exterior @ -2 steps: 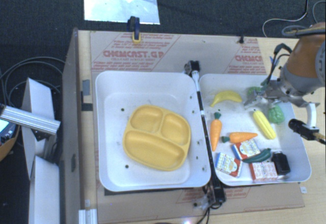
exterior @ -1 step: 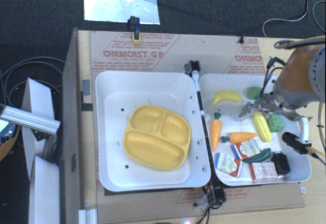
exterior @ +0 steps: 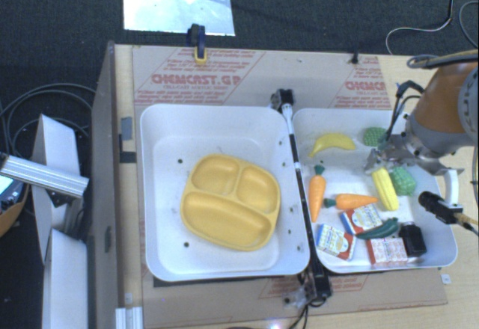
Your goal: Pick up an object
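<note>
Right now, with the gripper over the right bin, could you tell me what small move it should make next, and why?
Probably a short descent straight onto the corn. The gripper sits at the corn's upper end, in the right bin, and nothing shows between its fingers. The corn lies close to a green toy and a carrot, so a straight drop seems less likely to knock them.

bench (exterior: pixel 224 69) — cardboard-topped | left bin (exterior: pixel 161 170) | right bin (exterior: pixel 441 241) — side by side

From my remote seat the arm (exterior: pixel 447 114) was a chunky grey thing with a fat orange band above the wrist, black cables looped alongside it.
</note>
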You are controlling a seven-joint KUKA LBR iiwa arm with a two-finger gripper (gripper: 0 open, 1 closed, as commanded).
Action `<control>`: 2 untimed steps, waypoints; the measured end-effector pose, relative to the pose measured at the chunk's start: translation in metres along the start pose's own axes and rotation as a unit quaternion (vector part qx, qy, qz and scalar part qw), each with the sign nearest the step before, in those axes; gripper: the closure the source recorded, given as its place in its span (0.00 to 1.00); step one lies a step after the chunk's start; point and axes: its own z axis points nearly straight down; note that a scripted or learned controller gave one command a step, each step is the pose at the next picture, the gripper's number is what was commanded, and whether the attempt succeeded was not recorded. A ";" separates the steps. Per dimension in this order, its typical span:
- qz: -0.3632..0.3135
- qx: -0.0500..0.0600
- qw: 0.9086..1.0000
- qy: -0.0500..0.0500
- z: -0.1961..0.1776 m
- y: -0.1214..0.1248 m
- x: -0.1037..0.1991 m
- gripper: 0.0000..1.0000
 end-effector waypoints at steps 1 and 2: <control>-0.003 0.002 1.000 0.000 -0.009 0.023 0.083 1.00; -0.004 0.000 1.000 0.001 -0.093 -0.011 0.163 1.00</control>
